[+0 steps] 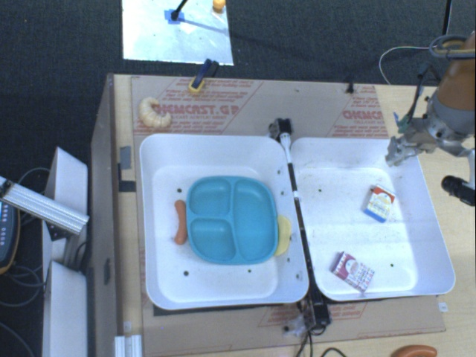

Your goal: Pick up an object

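Though grip state untellable, gripper (398, 152) over right bin (335, 214) rim, carton (380, 203) nearby, apart.

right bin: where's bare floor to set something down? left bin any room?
Right white bin: open floor across its left and centre, bordered by the divider wall, the small white-and-blue carton and the red-and-white packet. Gripper hangs over its far right corner. Left white bin is crowded: blue divided plastic tray, orange sausage beside it; just thin margins.
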Motion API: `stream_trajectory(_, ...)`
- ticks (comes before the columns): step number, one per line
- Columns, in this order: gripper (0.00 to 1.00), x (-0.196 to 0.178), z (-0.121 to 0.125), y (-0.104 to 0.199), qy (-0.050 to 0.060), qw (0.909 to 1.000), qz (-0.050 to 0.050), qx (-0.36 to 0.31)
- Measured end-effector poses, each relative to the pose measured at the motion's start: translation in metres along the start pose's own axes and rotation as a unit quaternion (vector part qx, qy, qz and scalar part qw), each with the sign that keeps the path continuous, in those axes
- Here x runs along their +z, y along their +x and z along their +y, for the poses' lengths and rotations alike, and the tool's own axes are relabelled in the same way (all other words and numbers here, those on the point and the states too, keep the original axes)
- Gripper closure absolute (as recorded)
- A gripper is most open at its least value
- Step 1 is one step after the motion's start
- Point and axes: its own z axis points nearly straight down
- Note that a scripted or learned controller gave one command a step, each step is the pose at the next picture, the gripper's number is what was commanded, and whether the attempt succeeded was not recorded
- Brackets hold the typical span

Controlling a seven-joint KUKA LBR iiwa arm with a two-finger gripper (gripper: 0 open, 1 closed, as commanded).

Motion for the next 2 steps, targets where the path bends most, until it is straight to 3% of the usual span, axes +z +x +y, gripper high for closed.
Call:
stream_trajectory(1,0.0,0.001,-0.001,0.0,0.001,1.0,0.0,0.0)
stream_trajectory(2,0.0,0.045,-0.012,0.001,0.003,1.0,0.001,0.001)
